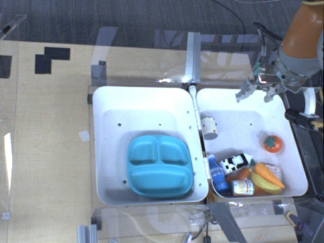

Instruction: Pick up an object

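My gripper point(256, 94) hangs over the far edge of the right bin point(238, 120), fingers spread open with nothing between them. Below it in that bin lie a small tan can point(208, 127) near the divider and a red tomato point(272, 144) by the right wall. A cluster sits at the near end: a blue bottle point(217, 174), a black-and-white cow toy point(238, 162), a brown sausage point(239, 174), an orange carrot point(269, 174), a yellow banana point(266, 186) and a labelled can point(243, 188).
The left bin point(109, 115) holds a blue divided plate point(160, 165). A metal post point(192, 59) stands behind the divider between the bins. Cables run across the dark floor at the back.
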Tool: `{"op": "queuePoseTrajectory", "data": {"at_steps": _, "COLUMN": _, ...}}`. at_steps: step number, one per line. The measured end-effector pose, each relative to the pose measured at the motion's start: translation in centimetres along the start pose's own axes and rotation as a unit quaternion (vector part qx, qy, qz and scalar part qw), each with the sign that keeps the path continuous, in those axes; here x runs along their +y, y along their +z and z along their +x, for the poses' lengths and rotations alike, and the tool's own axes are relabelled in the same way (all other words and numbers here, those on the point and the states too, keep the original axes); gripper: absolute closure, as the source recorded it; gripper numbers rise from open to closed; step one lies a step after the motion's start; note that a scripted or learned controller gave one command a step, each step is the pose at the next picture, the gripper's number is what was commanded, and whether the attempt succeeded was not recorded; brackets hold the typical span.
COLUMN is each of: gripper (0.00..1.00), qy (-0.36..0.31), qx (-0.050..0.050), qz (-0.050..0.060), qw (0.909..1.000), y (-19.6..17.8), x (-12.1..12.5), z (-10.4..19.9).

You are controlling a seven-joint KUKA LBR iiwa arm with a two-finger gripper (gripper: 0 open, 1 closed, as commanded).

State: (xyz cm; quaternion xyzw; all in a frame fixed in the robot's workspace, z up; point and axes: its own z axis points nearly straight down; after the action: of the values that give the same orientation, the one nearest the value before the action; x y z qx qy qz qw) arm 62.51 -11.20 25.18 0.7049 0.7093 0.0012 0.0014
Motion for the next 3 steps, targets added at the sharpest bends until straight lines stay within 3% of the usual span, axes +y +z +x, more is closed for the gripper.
{"op": "queuePoseTrajectory", "data": {"at_steps": 1, "gripper": 0.0, "qy": -0.076, "qx": 0.0, "qz": -0.001, "qw": 0.9971, "y": 15.6, "x": -3.8, "z": -2.1}}
{"op": "queuePoseTrajectory", "data": {"at_steps": 2, "gripper": 0.0, "qy": -0.013, "qx": -0.001, "qz": -0.003, "qw": 0.9999, "y": 16.2, "x": -6.2, "z": -8.2}}
{"op": "queuePoseTrajectory", "data": {"at_steps": 3, "gripper": 0.0, "qy": -0.029, "qx": -0.001, "qz": -0.004, "qw": 0.9996, "y": 16.3, "x": -2.8, "z": -9.2}}
